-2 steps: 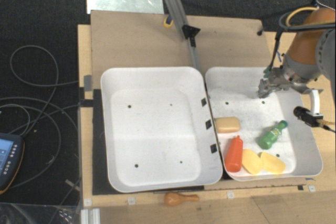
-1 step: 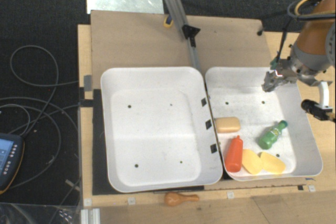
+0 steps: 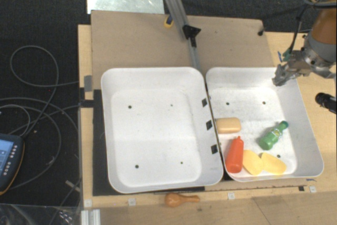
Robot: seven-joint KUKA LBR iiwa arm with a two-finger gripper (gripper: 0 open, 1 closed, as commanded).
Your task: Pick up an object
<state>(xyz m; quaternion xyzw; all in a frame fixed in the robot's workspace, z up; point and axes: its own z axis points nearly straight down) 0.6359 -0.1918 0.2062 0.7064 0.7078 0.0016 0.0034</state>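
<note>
Two shallow white bins sit side by side on the bench, and we see the arm point(image 3: 322, 34) reaching in from the right, its orange band high near the top right corner and its grey wrist angled down and leftward. The gripper point(image 3: 280, 77) hangs over the upper right corner of the right bin point(image 3: 247, 84), near the rim. Its tip is small and dark against the white, so we cannot tell how it is set, and we see nothing in its grasp.

The right bin holds all the loose objects, gathered in its lower half, well apart from the gripper. A tan block point(image 3: 228, 125) lies close to the divider between the bins. Below it a red bottle point(image 3: 235, 154) lies along the lower left wall, its cap pointing up. Just beside it lie two yellow pieces point(image 3: 263, 163), touching each other along the bottom wall. A green bottle point(image 3: 273, 135) lies tilted above them, its cap pointing up and right.

The left bin point(image 3: 158, 129) shows its bare white floor with a few dark dots. On the bench in front of the bins lies a small brown wooden piece point(image 3: 179, 198).
</note>
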